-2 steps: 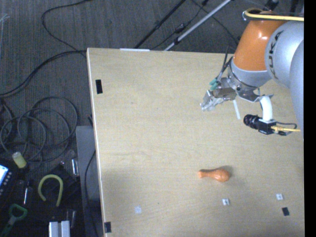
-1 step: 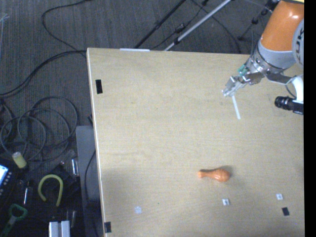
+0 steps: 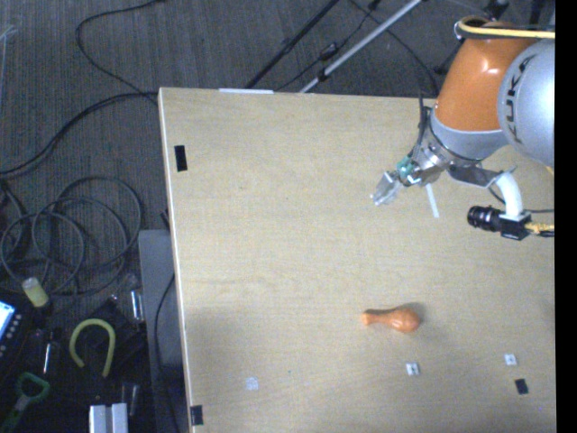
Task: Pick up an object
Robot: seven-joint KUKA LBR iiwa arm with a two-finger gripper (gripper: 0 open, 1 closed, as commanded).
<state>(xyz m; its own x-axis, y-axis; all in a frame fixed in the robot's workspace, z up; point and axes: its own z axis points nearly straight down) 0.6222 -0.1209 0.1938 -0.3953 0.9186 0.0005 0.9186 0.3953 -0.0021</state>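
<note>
The gripper [image 3: 389, 190] hangs over the upper right part of the pale wooden bench top [image 3: 270, 242]. Its metal fingers point left and down, and they look slightly spread with nothing between them, though they are small and blurred, so I cannot tell their state for sure.

Nearest the camera, at the bench's lower edge, lie a few small white and black markers [image 3: 412, 368]. Just beyond them rests the orange pear-shaped object [image 3: 394, 318], a soft-looking thing with a narrow neck pointing left, lying flat on the bench. It sits well apart from the gripper, closer to the bottom of the view.

Farther back is the grey arm with its orange band [image 3: 473, 79], reaching in from the right.

Judging from this, the pick has not begun: nothing is held, and the approach, descent, closing and lift all remain.
</note>
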